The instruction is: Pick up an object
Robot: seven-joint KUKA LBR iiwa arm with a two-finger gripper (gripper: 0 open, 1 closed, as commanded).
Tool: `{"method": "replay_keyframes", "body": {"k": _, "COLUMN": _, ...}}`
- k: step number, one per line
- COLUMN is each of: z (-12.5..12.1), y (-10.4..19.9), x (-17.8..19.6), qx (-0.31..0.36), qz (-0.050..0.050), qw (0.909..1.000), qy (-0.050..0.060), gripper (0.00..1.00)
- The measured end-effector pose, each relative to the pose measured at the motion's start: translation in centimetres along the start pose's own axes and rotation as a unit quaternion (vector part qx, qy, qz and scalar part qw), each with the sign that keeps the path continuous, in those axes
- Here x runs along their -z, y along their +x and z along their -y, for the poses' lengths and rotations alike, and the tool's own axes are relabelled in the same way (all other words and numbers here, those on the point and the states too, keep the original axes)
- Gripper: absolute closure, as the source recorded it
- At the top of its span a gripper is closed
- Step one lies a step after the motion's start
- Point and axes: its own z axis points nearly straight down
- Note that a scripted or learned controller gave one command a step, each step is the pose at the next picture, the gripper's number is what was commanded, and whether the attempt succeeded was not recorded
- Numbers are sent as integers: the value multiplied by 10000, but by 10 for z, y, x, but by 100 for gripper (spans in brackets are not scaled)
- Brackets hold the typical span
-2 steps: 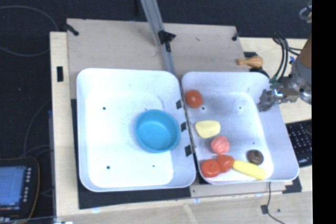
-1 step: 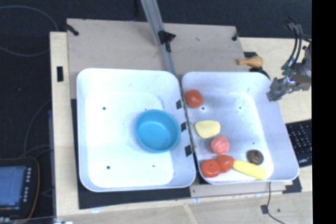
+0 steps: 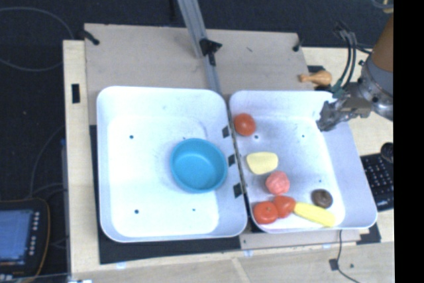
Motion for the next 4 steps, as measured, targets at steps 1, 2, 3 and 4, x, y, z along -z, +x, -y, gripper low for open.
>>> {"method": "replay_keyframes", "body": {"k": 1, "z": -9, "y": 51, "x": -3, "qx": -2, "qz": -7, "qw": 10000, "qy": 24, "gripper": 100}}
{"method": "replay_keyframes", "body": {"k": 2, "z": -12, "y": 102, "x": -26, "qx": -5, "qz": 4, "qw": 10000, "qy": 24, "gripper": 100}}
{"method": "replay_keyframes", "body": {"k": 3, "z": -5, "y": 161, "x": -29, "qx": 0, "qz": -6, "qw": 10000, "qy": 29, "gripper": 100}}
{"method": "replay_keyframes", "body": {"k": 4, "z": -3, "y": 203, "x": -36, "qx": -9, "qz": 1, "qw": 10000, "qy": 53, "gripper": 100}}
